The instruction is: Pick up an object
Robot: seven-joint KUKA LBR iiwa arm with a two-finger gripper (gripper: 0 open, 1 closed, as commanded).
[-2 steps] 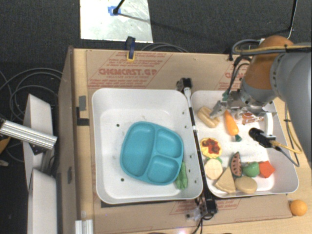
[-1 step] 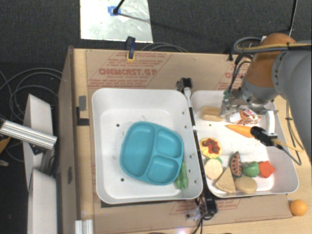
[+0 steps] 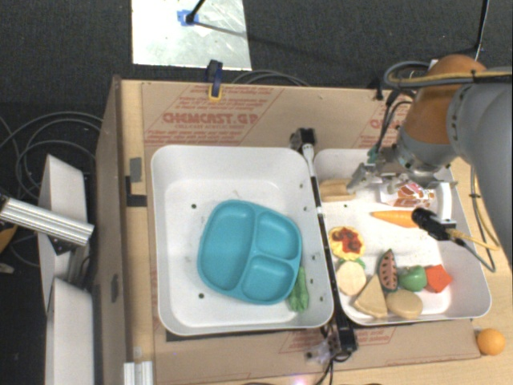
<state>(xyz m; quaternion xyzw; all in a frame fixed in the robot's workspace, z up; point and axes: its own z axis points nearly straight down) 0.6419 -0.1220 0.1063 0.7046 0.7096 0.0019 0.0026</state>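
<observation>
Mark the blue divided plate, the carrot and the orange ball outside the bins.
Blue divided plate (image 3: 248,251): camera view, centre ridge between compartments.
Carrot (image 3: 394,216): camera view, mid-length of its body.
Orange ball (image 3: 490,342): camera view, its centre, on the bench.

The plate is showing plain turquoise in the white left bin, a green piece beside it; in the white right bin a carrot is glowing orange, a pizza showing yellow with red spots, a melon slice red with dark seeds, and the arm is showing grey under its orange band
</observation>
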